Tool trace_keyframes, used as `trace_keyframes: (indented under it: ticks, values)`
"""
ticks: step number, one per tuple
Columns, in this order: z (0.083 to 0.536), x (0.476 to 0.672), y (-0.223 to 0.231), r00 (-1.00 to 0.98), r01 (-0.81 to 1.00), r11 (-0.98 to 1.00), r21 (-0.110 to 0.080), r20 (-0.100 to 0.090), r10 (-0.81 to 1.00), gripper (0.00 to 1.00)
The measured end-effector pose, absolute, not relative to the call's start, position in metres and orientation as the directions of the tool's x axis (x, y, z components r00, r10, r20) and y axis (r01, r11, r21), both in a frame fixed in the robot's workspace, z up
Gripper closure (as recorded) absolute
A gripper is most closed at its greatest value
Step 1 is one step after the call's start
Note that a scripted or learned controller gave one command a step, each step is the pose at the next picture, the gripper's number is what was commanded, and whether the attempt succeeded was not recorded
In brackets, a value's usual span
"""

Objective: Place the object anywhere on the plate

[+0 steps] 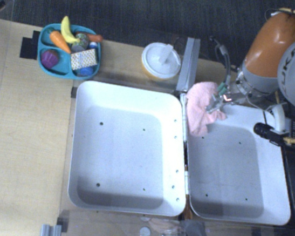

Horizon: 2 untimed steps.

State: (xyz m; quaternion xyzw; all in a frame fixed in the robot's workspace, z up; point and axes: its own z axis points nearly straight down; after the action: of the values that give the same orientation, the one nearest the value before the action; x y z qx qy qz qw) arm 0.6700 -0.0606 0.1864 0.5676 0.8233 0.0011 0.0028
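Gripper (219, 99): fingers pinching soft pink cloth (198, 112), far-left corner of right white bin (244, 204); light, limp; best grasped at bunched fold.

Wide open floor in the left bin (126, 150), nothing lying on it, so a gripper could drop in anywhere there. The right bin (237, 176) is bare across its middle and near side too. Trouble sits at its far left corner: a pink cloth (198, 112) drapes over the rim by the wall dividing the bins, with the gripper (219, 100) right on it. Beyond the bins, a white lidded cup (161, 60) and a blue tray of toy food (70, 50) crowd the bench's far edge.
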Motion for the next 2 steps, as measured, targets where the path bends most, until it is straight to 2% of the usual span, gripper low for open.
trace_keyframes:
  ticks: [1, 2]
  values:
    - [0.227, 0.673, -0.059, -0.363, 0.932, 0.363, 0.011, -0.005, 0.932, 1.00]
    - [0.224, 0.661, 0.000, -0.701, 0.713, 0.701, 0.007, -0.006, 0.713, 1.00]
